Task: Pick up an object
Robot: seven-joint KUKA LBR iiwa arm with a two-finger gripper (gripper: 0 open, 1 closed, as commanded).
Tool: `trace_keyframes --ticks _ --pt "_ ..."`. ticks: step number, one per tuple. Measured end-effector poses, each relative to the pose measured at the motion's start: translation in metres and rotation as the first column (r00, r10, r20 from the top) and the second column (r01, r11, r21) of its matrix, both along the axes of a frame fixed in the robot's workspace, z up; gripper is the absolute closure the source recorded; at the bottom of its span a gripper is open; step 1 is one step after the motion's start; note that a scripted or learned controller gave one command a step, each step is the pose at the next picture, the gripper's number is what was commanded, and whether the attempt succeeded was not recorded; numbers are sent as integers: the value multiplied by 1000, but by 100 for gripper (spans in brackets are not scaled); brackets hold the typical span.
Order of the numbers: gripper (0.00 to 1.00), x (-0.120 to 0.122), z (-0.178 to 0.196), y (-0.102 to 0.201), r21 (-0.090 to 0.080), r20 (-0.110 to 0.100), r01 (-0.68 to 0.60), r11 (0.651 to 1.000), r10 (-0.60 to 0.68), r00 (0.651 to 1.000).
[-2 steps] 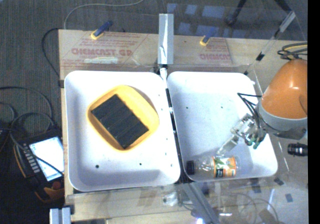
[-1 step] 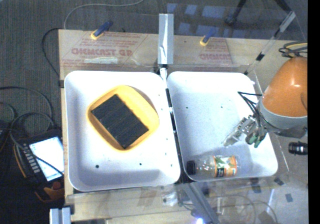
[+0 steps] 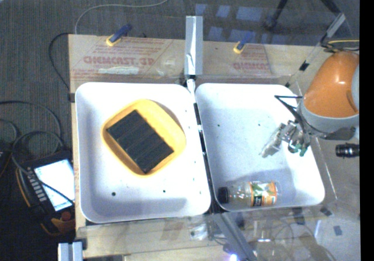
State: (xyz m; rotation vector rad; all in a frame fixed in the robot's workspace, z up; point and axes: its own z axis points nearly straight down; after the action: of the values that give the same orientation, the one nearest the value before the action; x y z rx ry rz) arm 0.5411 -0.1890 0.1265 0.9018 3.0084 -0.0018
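Your gripper (image 3: 274, 145) hangs low over the right bin (image 3: 234, 108), near its right wall; whether it is spread or closed you cannot tell from this slant, and nothing visibly sits in it. Just below it toward the bin's near edge lies the bottle (image 3: 250, 193), on its side, well apart from the tool. Its long axis runs left to right, dark cap pointing left. Expect a light, smooth, round plastic body that will likely roll or slip; take it across the labelled middle. Farther left, in the left bin (image 3: 93, 195), sits the yellow dish (image 3: 169, 117) with a dark slab.
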Motion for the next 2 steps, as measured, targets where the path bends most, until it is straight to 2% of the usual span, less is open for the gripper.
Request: trace_keyframes --ticks 1,2 --pt "0 0 0 0 0 0 0 1000 0 1000" --pt "0 -44 -12 23 -17 42 -138 990 138 989"
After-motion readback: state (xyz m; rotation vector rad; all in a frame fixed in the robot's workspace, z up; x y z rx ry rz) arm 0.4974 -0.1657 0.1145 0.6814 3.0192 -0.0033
